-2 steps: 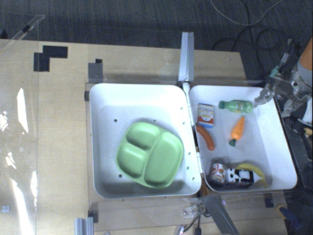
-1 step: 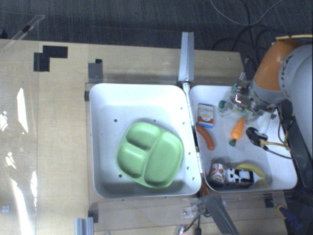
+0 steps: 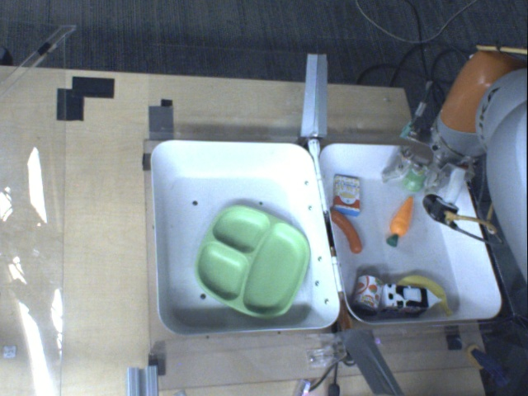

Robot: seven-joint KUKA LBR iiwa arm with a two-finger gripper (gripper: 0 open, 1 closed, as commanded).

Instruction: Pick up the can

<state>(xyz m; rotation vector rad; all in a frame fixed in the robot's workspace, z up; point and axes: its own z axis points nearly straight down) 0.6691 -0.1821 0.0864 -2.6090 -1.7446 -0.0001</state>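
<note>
The can [image 3: 367, 291] lies on its side in the front left corner of the right bin [image 3: 462, 258]. It is pale with red and dark markings, and it touches a black and white object [image 3: 403, 299] on its right. My gripper [image 3: 406, 172] hangs over the back of the right bin, far from the can, just above the leafy end of a carrot [image 3: 401, 218]. I see nothing held in it.
A yellow banana [image 3: 430, 289] curves along the front wall beside the black and white object. A small carton [image 3: 347, 194] and a red sausage [image 3: 347, 231] lie by the right bin's left wall. The left bin [image 3: 177, 221] holds a green divided plate [image 3: 252, 260].
</note>
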